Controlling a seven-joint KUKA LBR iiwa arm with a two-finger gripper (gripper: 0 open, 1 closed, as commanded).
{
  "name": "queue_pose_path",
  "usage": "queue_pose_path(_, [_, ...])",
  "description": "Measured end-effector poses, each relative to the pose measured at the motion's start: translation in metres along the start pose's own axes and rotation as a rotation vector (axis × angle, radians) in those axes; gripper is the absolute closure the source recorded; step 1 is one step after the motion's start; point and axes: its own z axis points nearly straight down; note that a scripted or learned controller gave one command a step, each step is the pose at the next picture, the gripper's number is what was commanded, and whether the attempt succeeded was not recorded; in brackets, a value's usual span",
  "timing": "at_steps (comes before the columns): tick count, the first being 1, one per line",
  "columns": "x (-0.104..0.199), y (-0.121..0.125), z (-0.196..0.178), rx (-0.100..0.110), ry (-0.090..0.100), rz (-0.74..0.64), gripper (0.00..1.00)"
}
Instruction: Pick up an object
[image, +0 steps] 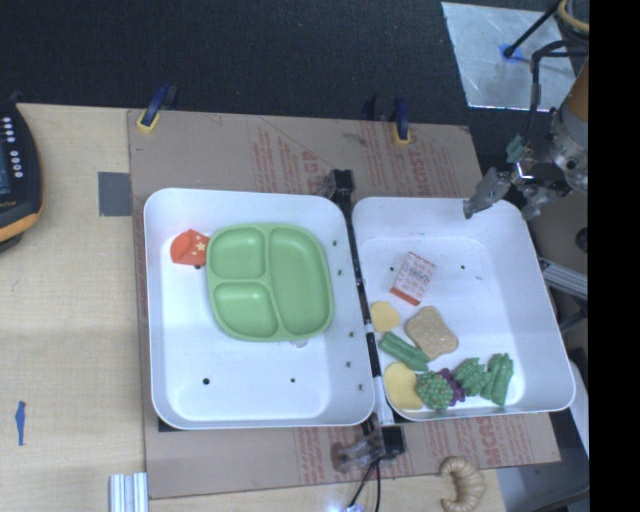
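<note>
My gripper (508, 194) hovers over the far right rim of the right bin (520, 300), its two fingers spread open with nothing between them. Below it in the right bin lie a red-and-white packet (412, 277), a slice of toast (432, 332), a small yellow round piece (384, 316), a green bean pod (403, 350), a yellow disc (398, 385), a bunch of grapes (440, 388) and green broccoli pieces (488, 376). All of them sit well toward the near left of the gripper.
The left bin (175, 370) holds a green divided plate (270, 281) and a red toy with a yellow star (188, 247) at its far left. A croissant (463, 482) lies on the cardboard near the front. A black pendant (15, 165) sits at the left edge.
</note>
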Motion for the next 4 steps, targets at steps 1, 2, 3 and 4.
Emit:
queue_pose_path(1, [0.014,-0.042,0.117,0.014,0.004,0.0,0.0])
queue_pose_path(2, [0.025,-0.083,0.192,0.002,0.003,0.002,0.0])
queue_pose_path(3, [0.054,-0.023,0.189,-0.005,0.001,-0.006,0.0])
queue_pose_path(4, [0.05,-0.017,0.189,-0.002,0.0,-0.002,0.0])
